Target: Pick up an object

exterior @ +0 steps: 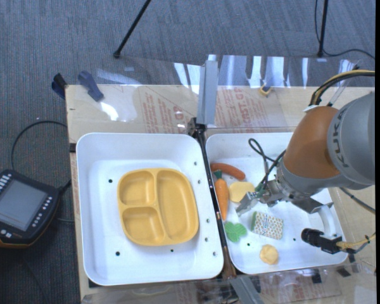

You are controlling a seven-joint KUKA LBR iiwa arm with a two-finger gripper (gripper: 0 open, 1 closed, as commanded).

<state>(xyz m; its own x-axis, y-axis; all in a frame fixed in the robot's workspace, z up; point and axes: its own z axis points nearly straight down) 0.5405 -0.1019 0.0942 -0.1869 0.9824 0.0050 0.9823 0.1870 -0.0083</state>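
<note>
The right bin (240,145) holds several toy foods. A red sausage (228,170) lies at its left, with an orange carrot (222,196) just below it. A pale yellow slice (240,189) lies beside the carrot. Lower down are a green leafy piece (235,231), a checkered cracker (268,225) and a yellow lump (269,254). My gripper (249,202) hangs low over the bin, just below the yellow slice and above-left of the cracker. The wrist covers its upper part. I see nothing held in it.
The left bin (95,170) holds a yellow divided plate (158,205). A grey post (207,94) stands behind the seam between the bins. A black cable (259,154) loops over the right bin. A handheld pendant (16,206) lies on the floor at left.
</note>
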